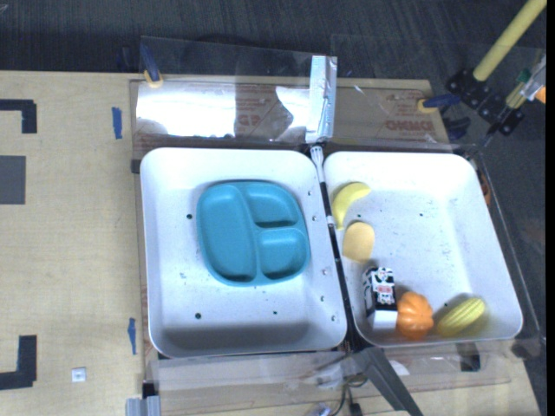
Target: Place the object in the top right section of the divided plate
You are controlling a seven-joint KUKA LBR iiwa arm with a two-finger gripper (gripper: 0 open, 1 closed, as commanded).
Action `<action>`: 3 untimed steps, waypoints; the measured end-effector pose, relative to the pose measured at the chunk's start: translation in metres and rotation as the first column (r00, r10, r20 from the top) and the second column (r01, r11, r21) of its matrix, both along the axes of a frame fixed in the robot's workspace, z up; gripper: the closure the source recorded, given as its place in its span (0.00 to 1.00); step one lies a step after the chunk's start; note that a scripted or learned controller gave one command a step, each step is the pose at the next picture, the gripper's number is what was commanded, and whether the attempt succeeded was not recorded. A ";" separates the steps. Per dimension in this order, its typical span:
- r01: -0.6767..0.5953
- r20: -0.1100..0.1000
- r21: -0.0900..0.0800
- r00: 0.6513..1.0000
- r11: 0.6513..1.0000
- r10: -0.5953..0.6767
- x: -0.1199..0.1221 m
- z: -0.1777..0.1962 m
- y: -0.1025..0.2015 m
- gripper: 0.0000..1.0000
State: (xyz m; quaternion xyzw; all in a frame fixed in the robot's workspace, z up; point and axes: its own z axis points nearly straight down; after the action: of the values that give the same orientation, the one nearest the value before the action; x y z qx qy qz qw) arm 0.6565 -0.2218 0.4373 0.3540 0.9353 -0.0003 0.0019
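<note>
The blue divided plate lies in the left bin, while the likely pick, a light, stiff, smooth yellow toy in the right bin, wants gripping across its middle.

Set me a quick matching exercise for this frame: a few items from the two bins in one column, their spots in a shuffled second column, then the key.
Things:
1. blue divided plastic plate
2. small orange pumpkin-shaped toy
3. black-and-white cow-print carton
4. yellow banana-shaped toy

Places:
A. right bin, near its upper left corner
B. centre of the left bin
C. right bin, lower edge, between carton and yellow-green toy
D. right bin, just left of the orange toy

Pairs: 1-B, 2-C, 3-D, 4-A
</note>
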 end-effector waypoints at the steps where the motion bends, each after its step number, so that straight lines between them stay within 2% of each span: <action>1: 0.000 0.000 0.000 1.000 1.000 0.000 0.000 0.000 0.000 0.00; 2: -0.001 0.010 -0.004 1.000 1.000 0.001 0.001 0.013 0.001 1.00; 3: -0.002 0.019 -0.009 1.000 1.000 0.003 0.003 0.026 0.001 1.00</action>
State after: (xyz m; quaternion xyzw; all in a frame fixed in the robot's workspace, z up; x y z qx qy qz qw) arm 0.6590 -0.2205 0.4633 0.3528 0.9356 -0.0011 0.0121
